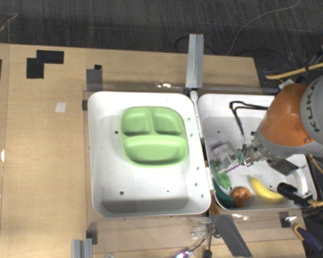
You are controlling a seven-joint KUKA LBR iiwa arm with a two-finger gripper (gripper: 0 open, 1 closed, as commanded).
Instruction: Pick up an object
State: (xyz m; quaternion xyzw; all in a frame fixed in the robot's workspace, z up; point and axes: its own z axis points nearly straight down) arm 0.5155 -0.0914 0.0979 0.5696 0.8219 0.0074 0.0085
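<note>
The arm [290,120] was seen reaching in over the right bin [215,114], its wrist lowered toward that bin's front left part, with the pincer [246,157] brought down just above the bin floor. Whether the pincer was released or clenched could not be told, since its end was small and crowded by clutter. Nothing was seen held in it. The candidate things lay close by: a small clear packet [222,151] just beside the pincer on its left, a banana [265,190] near the bin's front edge, a reddish round fruit [240,195] beside the banana, and a dark green thing [223,180] against the left wall. The left bin [105,160] held a green divided tray [153,135], well apart from the arm. The step was judged to be the approach, with no grasp yet made. The next move was judged to call for the pincer being set squarely over one thing, likely the packet or the banana, then lowered, closed and lifted.
</note>
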